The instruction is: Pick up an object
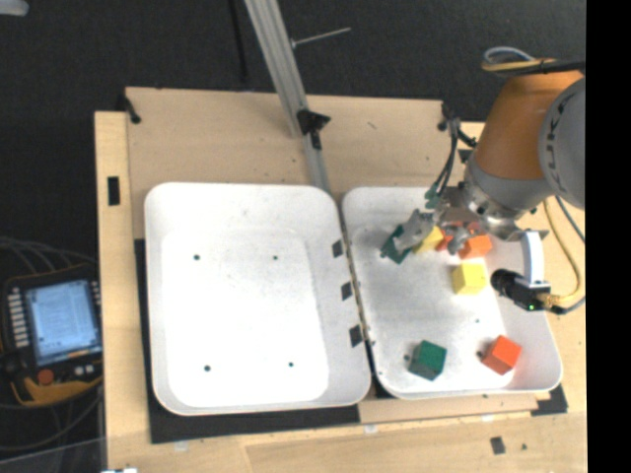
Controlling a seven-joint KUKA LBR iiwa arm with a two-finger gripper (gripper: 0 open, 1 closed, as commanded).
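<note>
The light wooden tabletop (197, 146) carries two shallow white plastic bins: a left one (242, 294) and a right one (414, 294). The hand (419, 235) hovers low over the right bin's far end; its grip is too blurred to judge. Right beside it lie small blocks: two green, two orange, two yellow.

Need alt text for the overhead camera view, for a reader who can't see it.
A grey and orange robot arm reaches from the right over the right-hand white bin, its pincer low among small blocks. The bin holds a yellow block, a green block and an orange block; the left bin sits alongside.
</note>
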